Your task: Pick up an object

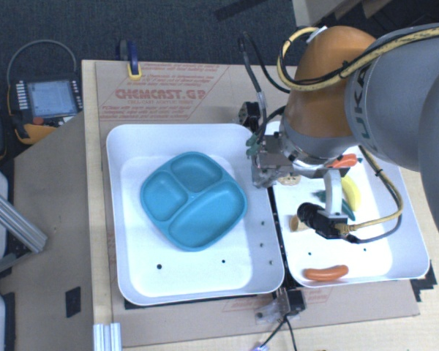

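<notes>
My gripper point(265, 168) hangs low over the wall between the two bins, at the right bin's upper left. The grey arm with its orange band point(329, 64) covers much of the right bin point(366, 265). In that bin lie an orange-red sausage point(326, 273) near the front edge, a yellow piece point(349, 194) beside a green one point(334, 196), a small brown bit point(294, 224) and an orange-red item point(344, 161) partly under the arm. I see nothing held in the gripper.
The left bin point(132, 269) holds a blue divided plate point(193, 199) in its middle. A black cable end point(316, 221) from the arm hangs over the right bin. A handheld controller point(47, 99) lies off the bench at the far left.
</notes>
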